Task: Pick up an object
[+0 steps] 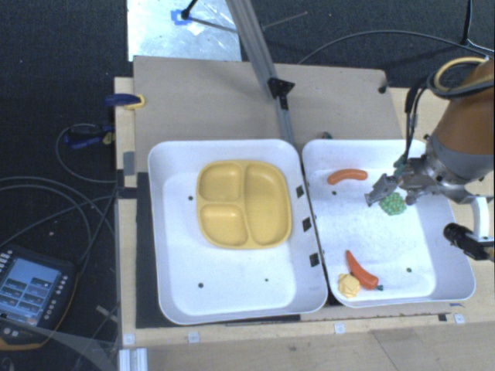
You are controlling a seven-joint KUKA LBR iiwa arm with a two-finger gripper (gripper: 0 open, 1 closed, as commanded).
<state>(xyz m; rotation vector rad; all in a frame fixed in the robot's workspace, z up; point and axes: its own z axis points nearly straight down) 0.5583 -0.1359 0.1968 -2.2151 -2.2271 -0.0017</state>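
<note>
Hand hanging low in the right bin, fingers spreading apart around a green lump, touching it or hovering just above; hard telling which. Arm reaching in from the right, wrist tilting down and leftward. Sausage lying near, up and left of the hand. Carrot and yellow piece sitting touching at the bin's near edge. Yellow tray resting in the left bin.
</note>
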